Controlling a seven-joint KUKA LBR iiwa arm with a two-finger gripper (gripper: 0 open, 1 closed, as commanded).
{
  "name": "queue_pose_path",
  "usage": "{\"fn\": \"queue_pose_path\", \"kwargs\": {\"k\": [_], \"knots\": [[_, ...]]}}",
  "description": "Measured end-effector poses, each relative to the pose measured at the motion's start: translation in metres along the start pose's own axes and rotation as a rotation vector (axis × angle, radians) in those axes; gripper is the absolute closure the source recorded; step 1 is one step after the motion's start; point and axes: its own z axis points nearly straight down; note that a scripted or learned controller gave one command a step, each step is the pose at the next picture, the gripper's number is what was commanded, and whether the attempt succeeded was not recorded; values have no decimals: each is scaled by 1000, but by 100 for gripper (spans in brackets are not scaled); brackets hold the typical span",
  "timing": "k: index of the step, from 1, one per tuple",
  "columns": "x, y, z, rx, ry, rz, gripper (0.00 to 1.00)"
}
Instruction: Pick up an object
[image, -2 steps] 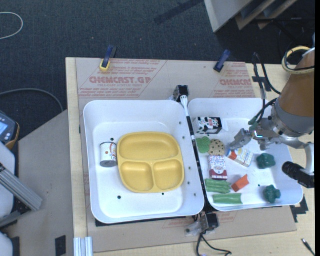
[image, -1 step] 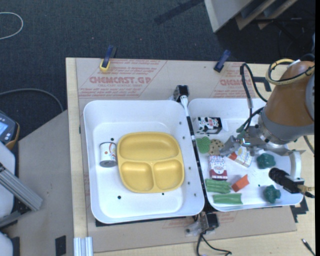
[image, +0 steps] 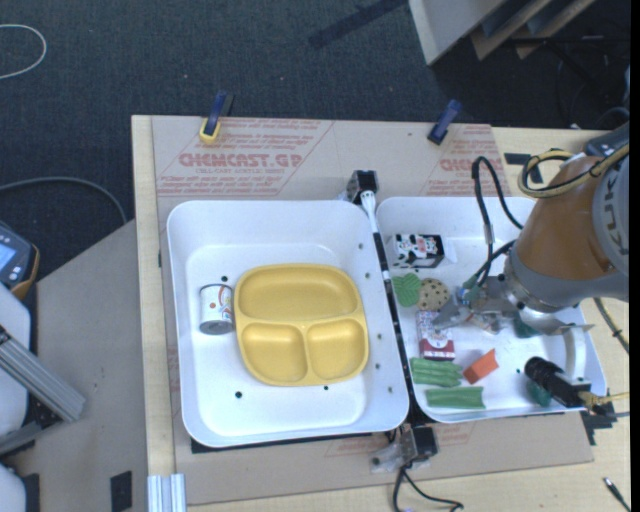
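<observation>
Right bin (image: 500, 212), near end: two green pieces (image: 433, 372), one orange block (image: 481, 366). Just beyond: one red-and-white packet (image: 435, 338). The gripper (image: 458, 312) hangs above the packet's far edge; cannot tell if the claw is spread or pressed together. Farther: one cookie (image: 433, 294), one green leaf (image: 406, 290), one black-and-white carton (image: 416, 250). Left bin (image: 200, 400): one yellow divided plate (image: 300, 322), one small can (image: 214, 307).

Yellow divided plate (image: 300, 295), small can (image: 214, 308) beside it, left bin (image: 190, 250).
</observation>
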Motion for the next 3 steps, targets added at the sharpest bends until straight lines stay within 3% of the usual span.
{"fn": "queue_pose_path", "kwargs": {"k": [1, 2, 3], "knots": [[1, 3, 25, -10, 3, -2, 0], [1, 6, 12, -21, 1, -1, 100], [1, 10, -31, -15, -5, -3, 100]]}}
